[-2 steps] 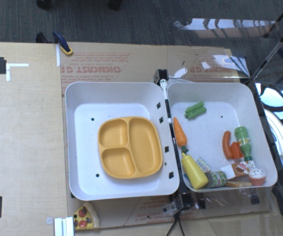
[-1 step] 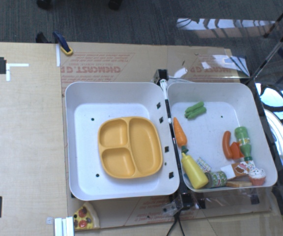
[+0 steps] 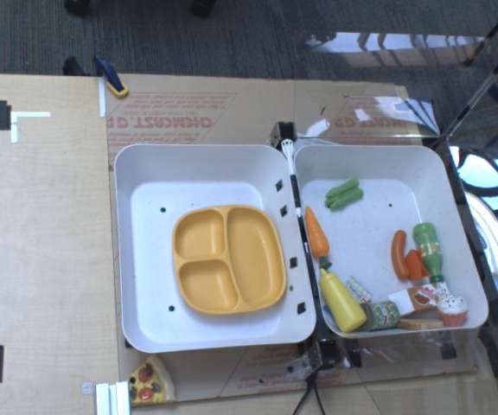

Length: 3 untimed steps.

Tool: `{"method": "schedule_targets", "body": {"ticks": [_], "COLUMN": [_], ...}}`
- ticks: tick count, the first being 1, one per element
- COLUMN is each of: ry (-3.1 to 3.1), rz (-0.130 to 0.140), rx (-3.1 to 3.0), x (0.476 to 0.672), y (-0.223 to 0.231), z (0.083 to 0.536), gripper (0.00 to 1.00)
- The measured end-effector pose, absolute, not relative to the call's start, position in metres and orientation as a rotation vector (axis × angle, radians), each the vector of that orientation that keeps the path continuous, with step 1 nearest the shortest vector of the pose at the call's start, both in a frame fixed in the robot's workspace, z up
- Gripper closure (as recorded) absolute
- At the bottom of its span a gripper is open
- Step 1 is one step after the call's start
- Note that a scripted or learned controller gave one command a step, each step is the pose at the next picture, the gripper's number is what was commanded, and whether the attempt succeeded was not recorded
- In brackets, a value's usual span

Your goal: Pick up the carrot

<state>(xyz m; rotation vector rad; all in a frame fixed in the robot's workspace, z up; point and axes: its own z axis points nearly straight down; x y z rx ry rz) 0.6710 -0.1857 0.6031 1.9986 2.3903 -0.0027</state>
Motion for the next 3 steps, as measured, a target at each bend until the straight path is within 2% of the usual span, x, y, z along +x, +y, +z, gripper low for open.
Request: {"method": "schedule_targets", "body": {"ticks": [1, 2, 3], "ry": [2.390, 2.389, 2.389], "rz": [-0.003, 0.000, 0.000], "rx": [1.999, 1.991, 1.991], "x": [0.671, 0.672, 0.672], "y": [-0.186, -0.184, -0.184], "z": [0.603, 0.613, 0.613], "gripper": [0.00, 1.00, 0.00]}}
